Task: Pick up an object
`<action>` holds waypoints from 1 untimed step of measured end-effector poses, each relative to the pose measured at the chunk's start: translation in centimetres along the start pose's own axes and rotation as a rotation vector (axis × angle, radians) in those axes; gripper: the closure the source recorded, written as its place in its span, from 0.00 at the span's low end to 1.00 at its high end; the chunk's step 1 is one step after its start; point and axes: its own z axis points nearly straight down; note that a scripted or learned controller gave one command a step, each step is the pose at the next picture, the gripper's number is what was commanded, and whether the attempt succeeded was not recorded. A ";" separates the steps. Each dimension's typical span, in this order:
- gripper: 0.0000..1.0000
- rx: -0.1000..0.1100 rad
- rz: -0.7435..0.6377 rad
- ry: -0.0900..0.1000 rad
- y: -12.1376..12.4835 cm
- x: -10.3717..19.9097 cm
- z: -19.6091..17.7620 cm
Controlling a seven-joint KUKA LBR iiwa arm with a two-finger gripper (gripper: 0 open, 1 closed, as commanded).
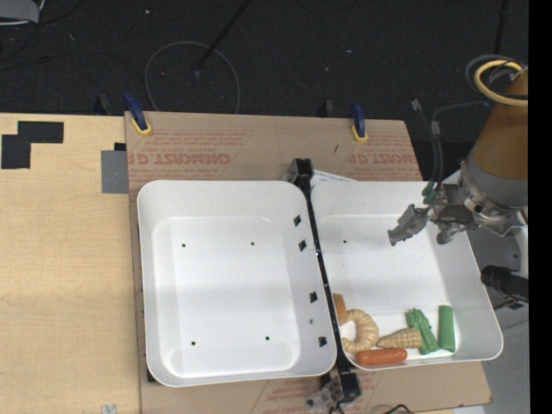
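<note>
Low in the frame, toy food clusters in the right bin's [466,266] bottom corner: an orange carrot [380,358], a tan croissant [362,327], and green pieces [446,328]. Above, at right, the gripper [424,227] hangs with fingers spread, grasping nothing.

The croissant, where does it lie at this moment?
The croissant lies in the right bin, at its near left corner beside the divider, just above an orange-red sausage-like piece and left of the green pieces.

Evenly lit from above, slightly soft throughout.
Bright on the white bins [226,198] without harsh glare; faint shading along inner walls; dark, murky background.
</note>
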 end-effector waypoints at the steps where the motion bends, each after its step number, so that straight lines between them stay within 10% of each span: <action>1: 0.00 -0.005 0.000 0.000 0.1 0.0 -0.2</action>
